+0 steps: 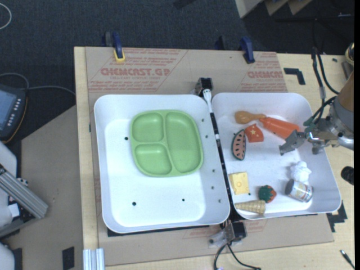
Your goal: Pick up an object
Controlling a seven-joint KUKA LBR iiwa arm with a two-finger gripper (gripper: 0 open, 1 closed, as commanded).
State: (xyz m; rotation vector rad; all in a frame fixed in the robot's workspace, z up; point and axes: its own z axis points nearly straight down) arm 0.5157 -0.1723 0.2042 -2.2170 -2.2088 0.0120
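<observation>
White plastic makes up the 2 shallow bins, the left bin [109, 167] and the right bin [315, 204], set side by side on a brown board [84, 122]. Nearest the camera, at 6 o'clock in the right bin, lies a toy ice-cream cone [251, 207], with a strawberry [267, 193] just at its 1 o'clock and a yellow cheese slice [239, 183] at its 11 o'clock. At 4 o'clock in that bin a small can [300, 191] lies on its side, a white crumpled item [301, 170] touching it at 12 o'clock. Further back, at 9 o'clock, is a watermelon slice [239, 145], with a red wedge [254, 133] at its 1 o'clock. Toward 12 o'clock lie a tan pear-shaped toy [247, 117] and an orange carrot [278, 126], touching.

The gripper [293, 144] reaches in from 3 o'clock, low over bare bin floor just beside the carrot's tip; I cannot tell how wide its fingers stand, and nothing shows between them.

The left bin holds a green 3-compartment plate [167, 143], toward its 12 o'clock.
</observation>
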